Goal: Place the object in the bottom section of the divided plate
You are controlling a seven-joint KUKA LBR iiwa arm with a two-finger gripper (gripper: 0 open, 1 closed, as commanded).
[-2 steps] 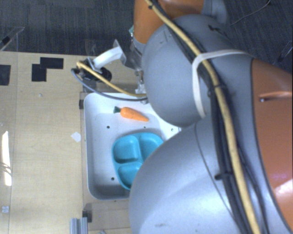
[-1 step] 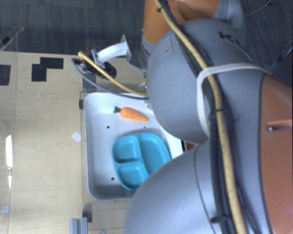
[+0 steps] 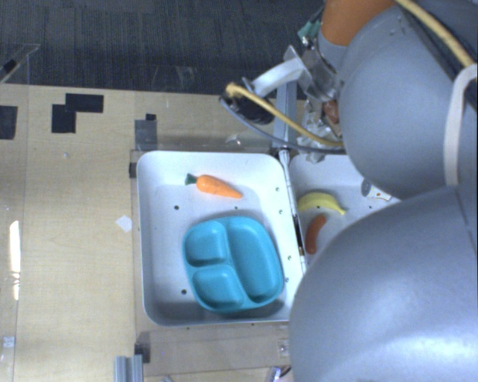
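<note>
1. Left bin point(image 3: 149, 246), centre of frame: white, shallow, sits on the tan wood surface point(image 3: 67, 246).
2. Blue divided plate point(image 3: 233, 262) lies flat in lower half of left bin, turned a bit askew. Three sections: two smaller ones on its left side, one long one on its right. All three look bare.
3. Carrot point(image 3: 216, 186), orange w/ small green top, lies on bin floor in upper part of left bin, just above the plate, not touching it. Green end points to frame left.
4. Right bin point(image 3: 340, 175): mostly covered by the arm. Banana point(image 3: 321, 201) visible near its left wall; a reddish-orange item point(image 3: 314, 233) just below it, partly hidden, can't tell what it is.
5. Arm point(image 3: 396, 224): big grey bulk fills right side of frame from top to bottom, orange band point(image 3: 351, 19) at top edge.
6. Hand point(image 3: 317, 82): approx at upper centre-right, above the top edge of the bins, amid yellow cable point(image 3: 276, 112) and white parts. Fingers not clear from here, so can't tell if spread or pressed together. Nothing seen held.
7. Black square marks point(image 3: 75, 112) on surface at upper left of frame.
</note>
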